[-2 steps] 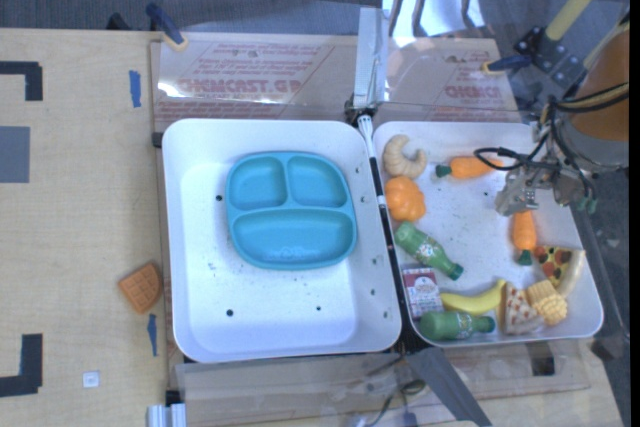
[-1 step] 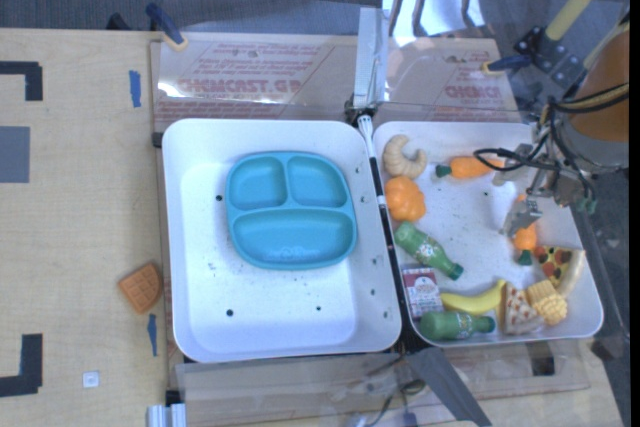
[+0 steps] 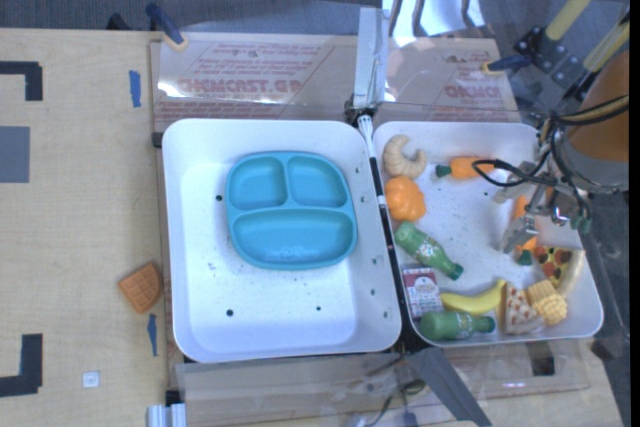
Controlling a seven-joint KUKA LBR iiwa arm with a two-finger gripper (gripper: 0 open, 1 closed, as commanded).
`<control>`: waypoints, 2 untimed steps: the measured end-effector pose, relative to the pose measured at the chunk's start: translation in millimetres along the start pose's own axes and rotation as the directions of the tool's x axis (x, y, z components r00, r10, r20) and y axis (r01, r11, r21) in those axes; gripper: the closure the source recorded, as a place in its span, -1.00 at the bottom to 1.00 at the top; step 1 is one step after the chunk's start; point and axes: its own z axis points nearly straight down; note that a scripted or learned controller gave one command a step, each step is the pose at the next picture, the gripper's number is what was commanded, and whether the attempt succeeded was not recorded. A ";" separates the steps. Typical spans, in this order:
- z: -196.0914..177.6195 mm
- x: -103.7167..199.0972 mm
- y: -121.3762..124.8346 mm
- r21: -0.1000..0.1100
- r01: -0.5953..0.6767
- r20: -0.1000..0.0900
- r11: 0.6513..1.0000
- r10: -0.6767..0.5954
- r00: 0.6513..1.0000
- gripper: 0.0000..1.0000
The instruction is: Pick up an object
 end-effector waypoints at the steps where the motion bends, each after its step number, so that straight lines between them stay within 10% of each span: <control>1: -14.8 -4.5 0.9 0.001 0.002 0.015 1.000 -0.002 1.000 1.00; 2: -13.7 -3.9 1.0 0.001 0.002 0.013 1.000 -0.002 1.000 -1.00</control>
